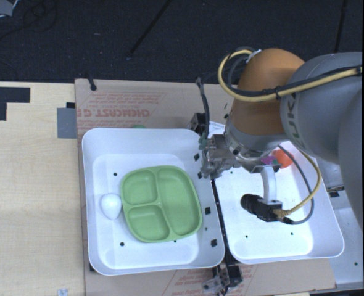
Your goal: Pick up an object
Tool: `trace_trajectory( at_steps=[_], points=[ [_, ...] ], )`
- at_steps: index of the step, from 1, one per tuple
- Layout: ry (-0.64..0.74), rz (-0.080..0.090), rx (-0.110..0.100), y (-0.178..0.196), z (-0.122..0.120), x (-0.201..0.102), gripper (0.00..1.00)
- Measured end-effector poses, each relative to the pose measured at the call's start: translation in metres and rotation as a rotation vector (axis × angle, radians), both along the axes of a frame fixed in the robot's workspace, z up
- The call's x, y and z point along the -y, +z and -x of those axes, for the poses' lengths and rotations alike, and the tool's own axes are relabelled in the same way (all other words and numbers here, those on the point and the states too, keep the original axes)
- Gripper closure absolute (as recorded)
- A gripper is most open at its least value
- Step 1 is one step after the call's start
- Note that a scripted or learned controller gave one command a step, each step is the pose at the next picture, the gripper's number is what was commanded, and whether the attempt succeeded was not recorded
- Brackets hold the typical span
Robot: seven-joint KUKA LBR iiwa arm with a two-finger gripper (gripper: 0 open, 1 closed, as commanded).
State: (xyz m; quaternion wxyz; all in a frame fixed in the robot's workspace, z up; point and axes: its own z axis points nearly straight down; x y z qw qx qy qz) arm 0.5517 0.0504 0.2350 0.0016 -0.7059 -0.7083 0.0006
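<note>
Hovering my gripper (210, 160) above the white bins' shared rim (217, 217) | green three-compartment plastic plate (160, 202) lies just view-left, likeliest pick | grip state: can't tell

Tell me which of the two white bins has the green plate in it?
The bin on the view's left. It holds the green plate with a white ball beside it. The other bin has only a small orange thing.

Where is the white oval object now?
In the camera view, the white oval object lies in the left white bin, beside the left edge of the green divided plate.
</note>
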Motion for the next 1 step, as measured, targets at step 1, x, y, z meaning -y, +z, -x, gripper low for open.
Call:
trace_trajectory(
  at_steps=[1],
  points=[
    [0.001, 0.0, 0.0, 0.0066, 0.0111, -0.0539, 1.0]
  ],
)
